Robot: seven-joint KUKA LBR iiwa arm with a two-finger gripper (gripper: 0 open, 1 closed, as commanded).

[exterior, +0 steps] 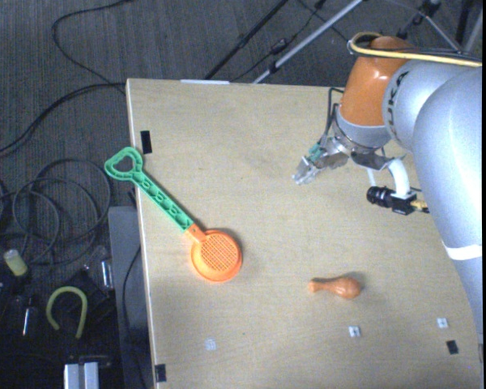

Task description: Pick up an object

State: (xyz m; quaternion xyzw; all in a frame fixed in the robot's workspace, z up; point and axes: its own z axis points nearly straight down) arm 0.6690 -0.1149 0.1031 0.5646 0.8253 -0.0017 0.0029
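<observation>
Two objects on bench (308, 120): one green-handled orange sieve (215, 254), one orange gourd toy (338, 286); claw (306, 171) state unclear

Setting: a robotics lab or test cell. I work over a bare tan counter (251, 128) set on dark grey carpet (49, 6), with small black and white markers (354, 331) fixed to its surface. Loose black cables (40, 193) coil on the floor at the counter's left, beside small bits of gear. Metal stand legs (324, 23) cross the carpet behind. My grey arm (445, 136) with its orange band fits that reading.
</observation>
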